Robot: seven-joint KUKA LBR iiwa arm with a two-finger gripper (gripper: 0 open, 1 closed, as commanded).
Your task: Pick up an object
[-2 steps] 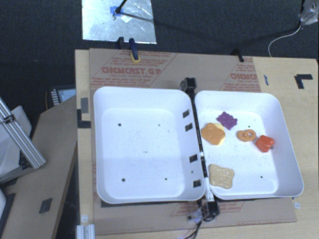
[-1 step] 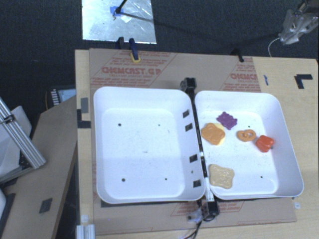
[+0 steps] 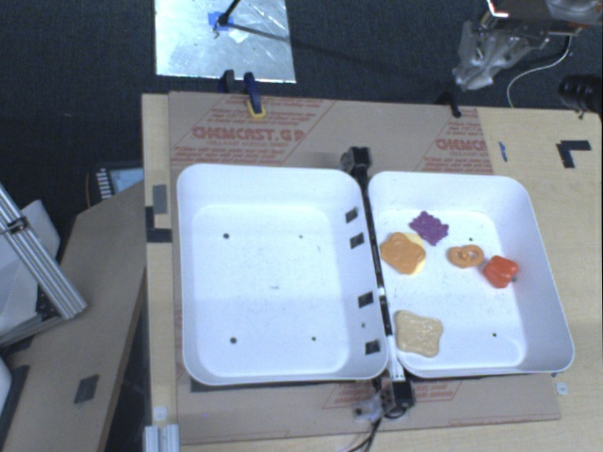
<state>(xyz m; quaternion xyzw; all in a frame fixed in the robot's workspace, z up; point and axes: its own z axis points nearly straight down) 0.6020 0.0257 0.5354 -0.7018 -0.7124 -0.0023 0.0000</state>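
camera view, looking down at a slant. from my remote station i see five small objects, all in the right bin [image 3: 542, 281]: a purple knobbly piece [image 3: 430, 226] nearest the far side; an orange, rounded flat piece [image 3: 403, 252] just beside the divider; a small orange ring-like piece [image 3: 464, 256] to its right; a red, pepper-like piece [image 3: 500, 270] close beside the ring, toward the bin's right wall; and a pale tan, flat, lumpy piece [image 3: 418, 333] near the front left corner of that bin. none touches another, as far as i can tell. the left bin [image 3: 198, 252] shows only dark specks on its white floor.

the gripper [image 3: 471, 73] hangs at the top right, over the dark floor beyond the bench and well apart from the bins; it is blurred and i cannot tell how the claw stands. nothing is visibly held.

surface and room: both bins sit on a brown sheet [image 3: 254, 125] printed with red lettering, laid on a pale wooden bench [image 3: 155, 139]. black clips [image 3: 357, 158] join the bins along the middle. a shiny metal plate [image 3: 224, 26] lies on the dark carpet beyond, and an aluminium rail [image 3: 38, 262] crosses the left edge.
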